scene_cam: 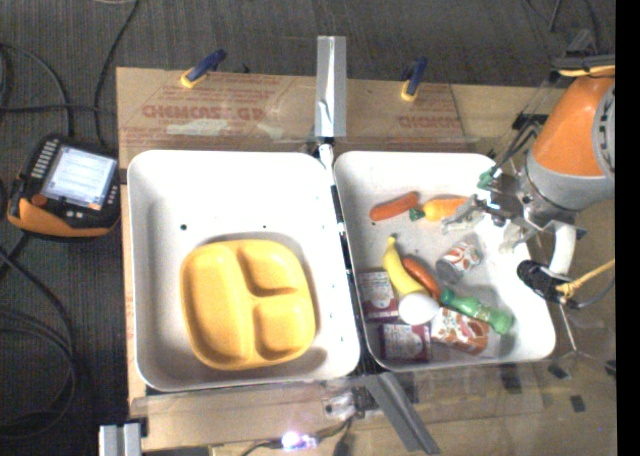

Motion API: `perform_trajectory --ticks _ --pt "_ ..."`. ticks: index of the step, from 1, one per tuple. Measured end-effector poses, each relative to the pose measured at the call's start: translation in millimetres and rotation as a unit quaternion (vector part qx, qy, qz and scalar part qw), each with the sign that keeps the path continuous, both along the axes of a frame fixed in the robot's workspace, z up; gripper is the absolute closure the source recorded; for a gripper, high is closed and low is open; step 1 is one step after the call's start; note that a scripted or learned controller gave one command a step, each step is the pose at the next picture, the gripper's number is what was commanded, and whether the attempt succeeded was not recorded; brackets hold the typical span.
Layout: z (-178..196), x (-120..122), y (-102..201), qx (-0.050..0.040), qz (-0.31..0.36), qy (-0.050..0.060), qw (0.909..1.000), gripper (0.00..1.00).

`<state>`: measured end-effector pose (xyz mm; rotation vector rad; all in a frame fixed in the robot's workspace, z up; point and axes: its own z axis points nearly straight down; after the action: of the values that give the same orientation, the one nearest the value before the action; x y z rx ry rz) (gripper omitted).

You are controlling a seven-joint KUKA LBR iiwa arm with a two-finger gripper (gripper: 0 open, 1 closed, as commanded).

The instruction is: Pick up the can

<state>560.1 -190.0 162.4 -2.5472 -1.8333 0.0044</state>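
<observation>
The can (459, 259) is seen lying tilted in the rt bin (352, 244), approx. centre-right, w/ the gripper (497, 206) held just above-right at its 1 o'clock, apart from it, gripper state not discernible, and a yellow tray (249, 301) is set in the lt bin (150, 244).

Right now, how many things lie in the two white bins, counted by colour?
Yellow: 2, compartment plastic tray, banana
Orange: 2, two carrot-like toys
Red: 3, small tilted can, pepper, crumpled packet
Green: 1, bottle
White: 1, egg
Dark: 2, flat pouches
Total: 11
</observation>
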Motion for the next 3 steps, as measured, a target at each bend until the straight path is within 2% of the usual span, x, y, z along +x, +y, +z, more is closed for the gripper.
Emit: perform_trajectory --ticks 1,2,3 --pt "-65 -3 -13 0.0033 -0.055 -0.002 0.9985 0.0" --pt "-70 9 -13 0.0083 -0.061 -0.004 0.9981 0.0" --pt "-62 9 -19 0.002 -0.063 -0.008 0.998 1.0"
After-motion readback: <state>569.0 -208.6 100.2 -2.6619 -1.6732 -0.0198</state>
